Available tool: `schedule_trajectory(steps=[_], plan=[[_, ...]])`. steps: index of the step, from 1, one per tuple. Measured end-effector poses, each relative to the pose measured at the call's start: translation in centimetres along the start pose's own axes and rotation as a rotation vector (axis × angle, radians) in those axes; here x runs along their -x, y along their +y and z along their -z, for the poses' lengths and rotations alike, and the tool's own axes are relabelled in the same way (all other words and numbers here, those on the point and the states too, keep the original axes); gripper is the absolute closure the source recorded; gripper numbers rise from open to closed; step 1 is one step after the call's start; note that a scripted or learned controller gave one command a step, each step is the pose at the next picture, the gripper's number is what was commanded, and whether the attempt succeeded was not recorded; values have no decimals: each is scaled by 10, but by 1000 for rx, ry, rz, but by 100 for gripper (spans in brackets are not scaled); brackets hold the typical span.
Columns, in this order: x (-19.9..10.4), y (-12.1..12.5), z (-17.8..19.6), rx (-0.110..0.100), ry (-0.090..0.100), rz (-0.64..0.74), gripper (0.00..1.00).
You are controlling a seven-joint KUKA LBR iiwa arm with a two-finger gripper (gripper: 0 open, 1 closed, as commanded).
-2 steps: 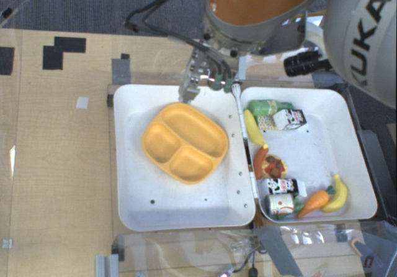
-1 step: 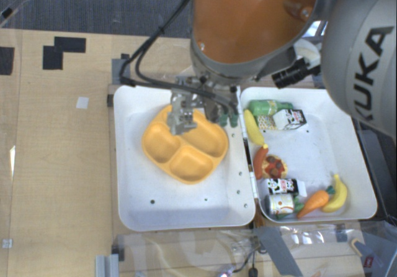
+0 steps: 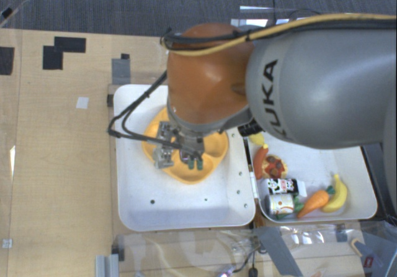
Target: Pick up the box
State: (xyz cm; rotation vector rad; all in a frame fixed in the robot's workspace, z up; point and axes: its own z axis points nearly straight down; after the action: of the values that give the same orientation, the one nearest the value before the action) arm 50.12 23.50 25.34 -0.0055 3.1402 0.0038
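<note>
A small box point(image 3: 282, 186) with a black-and-white print lies in the right bin point(image 3: 360, 207), near its front left corner, with a white can point(image 3: 280, 206) just in front of it. My gripper point(image 3: 180, 159) hangs over the left bin point(image 3: 180, 207), well to the left of the box. Its two fingers point down and stand apart, open, with nothing between them. Directly under them lies a flat orange-yellow object point(image 3: 214, 148), partly hidden by the wrist.
In the right bin, a carrot point(image 3: 313, 201) and a banana point(image 3: 338, 195) lie right of the box, and a red item point(image 3: 262, 161) lies behind it. The bulky arm point(image 3: 310, 77) hides that bin's back half. A black cable point(image 3: 127, 117) loops over the left bin.
</note>
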Motion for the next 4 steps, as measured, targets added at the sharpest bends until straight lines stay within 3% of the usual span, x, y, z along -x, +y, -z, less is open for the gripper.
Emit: schedule_trajectory(steps=[1,2,3,4], plan=[[49,-33,82,1,-6,108,100],[147,-30,98,2,-6,253,100],[129,-9,182,2,-9,795,100],[131,-7,194,5,-19,790,100]])
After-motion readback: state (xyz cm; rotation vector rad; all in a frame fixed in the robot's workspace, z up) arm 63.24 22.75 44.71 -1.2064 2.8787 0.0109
